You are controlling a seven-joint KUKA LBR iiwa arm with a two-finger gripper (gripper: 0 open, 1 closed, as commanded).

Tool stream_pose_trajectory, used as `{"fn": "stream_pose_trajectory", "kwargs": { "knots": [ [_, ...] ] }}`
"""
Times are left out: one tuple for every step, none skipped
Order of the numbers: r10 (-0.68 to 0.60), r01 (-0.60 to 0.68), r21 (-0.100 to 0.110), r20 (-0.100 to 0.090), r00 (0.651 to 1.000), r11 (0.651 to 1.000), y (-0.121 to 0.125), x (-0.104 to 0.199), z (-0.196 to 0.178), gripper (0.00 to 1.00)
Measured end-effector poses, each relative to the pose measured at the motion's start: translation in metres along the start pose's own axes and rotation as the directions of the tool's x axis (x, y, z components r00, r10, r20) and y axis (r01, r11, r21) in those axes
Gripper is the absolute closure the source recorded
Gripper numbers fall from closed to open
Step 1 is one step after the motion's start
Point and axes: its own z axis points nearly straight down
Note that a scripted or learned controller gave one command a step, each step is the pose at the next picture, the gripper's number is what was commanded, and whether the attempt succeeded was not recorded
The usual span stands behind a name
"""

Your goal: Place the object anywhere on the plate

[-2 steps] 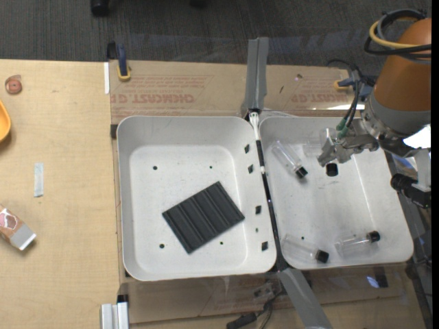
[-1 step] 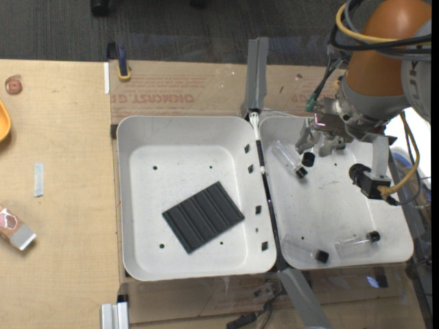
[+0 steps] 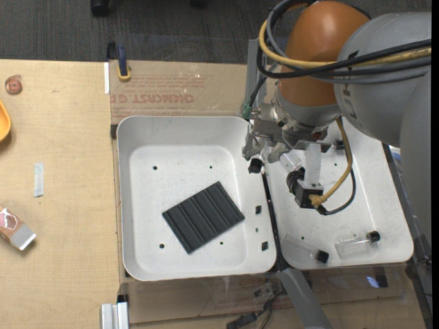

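Gripper hangs over the divider between both bins, can't tell its grip state; dark ribbed plate sits at its 7 o'clock.

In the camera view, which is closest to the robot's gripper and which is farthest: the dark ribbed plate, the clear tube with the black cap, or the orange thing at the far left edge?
Measured from the gripper, above the divide between the bins:
1. Dark ribbed plate, in the left bin, below and left of it.
2. Clear tube, in the right bin's lower right part, somewhat farther.
3. Orange thing, at the bench's far left edge, clearly farthest.
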Motion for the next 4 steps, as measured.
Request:
{"fn": "stream_pose_trajectory", "kwargs": {
  "knots": [
    [-0.163, 0.163, 0.000, -0.001, 0.987, 0.987, -0.027, -0.005, 0.045, 1.00],
    [-0.020, 0.020, -0.001, 0.000, 1.000, 1.000, -0.044, 0.072, -0.034, 1.00],
    [-0.305, 0.305, -0.002, 0.001, 0.952, 0.952, -0.009, 0.090, -0.024, 1.00],
    [-0.473, 0.473, 0.001, 0.001, 0.881, 0.881, -0.032, 0.136, 0.022, 1.00]
  ]
}}
